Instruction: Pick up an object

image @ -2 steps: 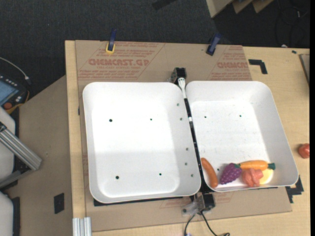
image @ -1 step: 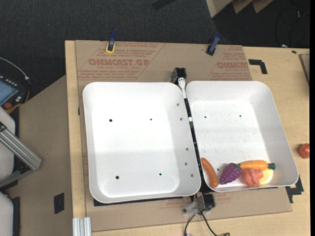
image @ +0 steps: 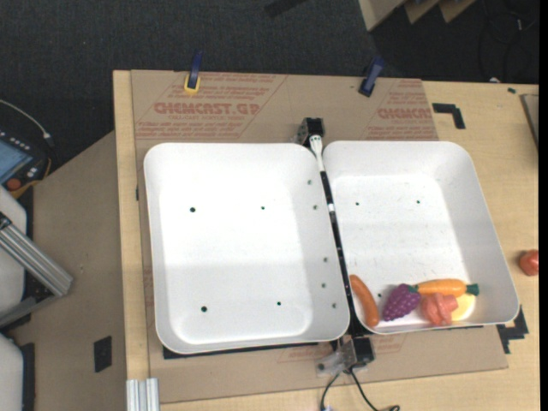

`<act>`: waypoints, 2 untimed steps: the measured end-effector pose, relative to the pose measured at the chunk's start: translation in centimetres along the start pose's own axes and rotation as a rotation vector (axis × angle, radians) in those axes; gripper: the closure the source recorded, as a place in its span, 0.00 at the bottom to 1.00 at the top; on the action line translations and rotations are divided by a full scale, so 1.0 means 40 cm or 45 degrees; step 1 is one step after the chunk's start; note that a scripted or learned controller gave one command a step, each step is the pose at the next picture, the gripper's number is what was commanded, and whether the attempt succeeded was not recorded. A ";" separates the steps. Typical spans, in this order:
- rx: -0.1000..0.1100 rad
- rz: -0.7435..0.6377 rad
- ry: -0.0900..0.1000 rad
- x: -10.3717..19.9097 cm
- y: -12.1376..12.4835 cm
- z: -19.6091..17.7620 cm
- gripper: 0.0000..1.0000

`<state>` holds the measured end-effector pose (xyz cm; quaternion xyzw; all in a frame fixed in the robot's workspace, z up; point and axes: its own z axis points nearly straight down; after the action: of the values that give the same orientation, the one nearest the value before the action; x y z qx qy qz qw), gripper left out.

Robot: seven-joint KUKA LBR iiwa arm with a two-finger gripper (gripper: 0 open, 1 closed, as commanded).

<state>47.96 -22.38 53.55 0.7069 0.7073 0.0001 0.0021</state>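
Note:
Several toy foods lie along the front edge of the right bin (image: 411, 187). An orange-brown sausage (image: 364, 300) leans against the bin's left wall. Beside it sits a purple bunch of grapes (image: 399, 301). An orange carrot with a green top (image: 445, 288) lies to the right of the grapes, above a red piece (image: 437, 308) and a pale yellow piece (image: 462, 308).
The left bin (image: 231, 238) stands beside the right one, both on a cardboard sheet (image: 257, 101) held by a yellow clip (image: 192, 80) and a blue clip (image: 371, 77). A small orange-red object (image: 529, 263) lies on the bench right of the bins.

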 end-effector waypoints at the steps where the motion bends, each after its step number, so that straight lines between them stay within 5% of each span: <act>1: 0.000 0.000 0.000 0.000 0.000 0.000 1.00; 2: 0.000 0.000 0.000 0.000 0.000 0.000 1.00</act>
<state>47.97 -22.38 53.55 0.7069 0.7073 0.0001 0.0021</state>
